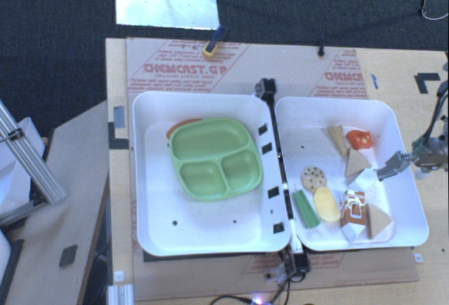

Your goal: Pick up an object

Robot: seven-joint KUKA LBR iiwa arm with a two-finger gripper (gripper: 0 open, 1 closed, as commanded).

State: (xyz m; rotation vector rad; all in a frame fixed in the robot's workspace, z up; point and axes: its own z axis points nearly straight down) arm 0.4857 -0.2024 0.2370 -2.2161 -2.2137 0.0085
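- Two shallow white bins sit side by side on the worktop (pixel 231 62), which is covered with a printed sheet.
- The left bin (pixel 151 226) holds a green divided tray (pixel 214 158), tilted a little, lying toward the bin's far half. A sliver of something orange-red (pixel 181 126) peeks out from under the tray's far left edge.
- The right bin (pixel 403 219) holds a scatter of small toy foods: a red tomato-like piece (pixel 360 138) near the far right corner, a tan stick (pixel 338 139) just left of it, a round cookie (pixel 313 177) near the middle, a green stick (pixel 305 209) and a yellow oval (pixel 326 203) side by side toward the near edge.
- A pale wedge (pixel 356 162) lies below the tomato, and a small printed packet (pixel 353 208) and a tan wedge (pixel 379 221) sit by the near right corner.
- The end effector (pixel 390 167) reaches in over the right edge of the right bin, its tip just beside the pale wedge; I cannot tell how its grip is set.
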